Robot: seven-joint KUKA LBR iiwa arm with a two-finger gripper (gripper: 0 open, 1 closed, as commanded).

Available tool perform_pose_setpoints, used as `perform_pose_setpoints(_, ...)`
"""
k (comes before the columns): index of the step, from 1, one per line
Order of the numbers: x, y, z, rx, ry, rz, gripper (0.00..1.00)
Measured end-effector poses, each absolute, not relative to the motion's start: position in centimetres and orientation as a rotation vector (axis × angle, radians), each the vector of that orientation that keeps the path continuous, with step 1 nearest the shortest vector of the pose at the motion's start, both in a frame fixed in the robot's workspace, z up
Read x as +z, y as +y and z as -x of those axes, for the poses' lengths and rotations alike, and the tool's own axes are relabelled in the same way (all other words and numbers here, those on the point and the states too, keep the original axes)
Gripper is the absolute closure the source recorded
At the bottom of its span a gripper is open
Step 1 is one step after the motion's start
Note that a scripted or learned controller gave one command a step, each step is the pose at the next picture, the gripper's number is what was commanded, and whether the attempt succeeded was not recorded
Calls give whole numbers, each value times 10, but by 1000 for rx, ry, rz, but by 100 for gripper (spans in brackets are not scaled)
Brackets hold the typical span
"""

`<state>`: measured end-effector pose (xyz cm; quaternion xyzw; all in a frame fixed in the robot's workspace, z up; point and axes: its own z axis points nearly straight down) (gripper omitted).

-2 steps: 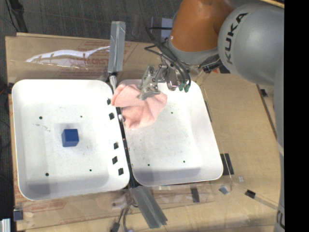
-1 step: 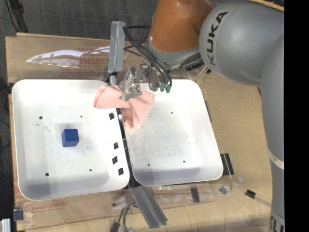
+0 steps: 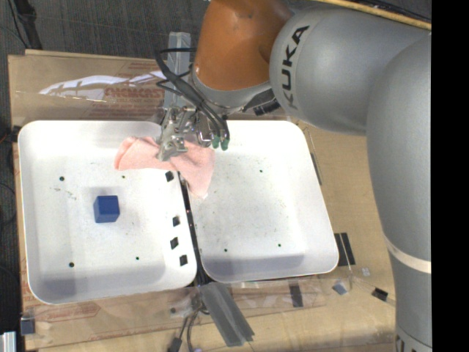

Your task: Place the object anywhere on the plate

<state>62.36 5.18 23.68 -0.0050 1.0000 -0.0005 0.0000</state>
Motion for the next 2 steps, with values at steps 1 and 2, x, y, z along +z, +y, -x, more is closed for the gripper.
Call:
perform_pose_setpoints(1, 234, 104, -621, -1, 3139, 15, 100)
perform_pose_setpoints(2, 235, 104, -621, -1, 3139, 14, 0)
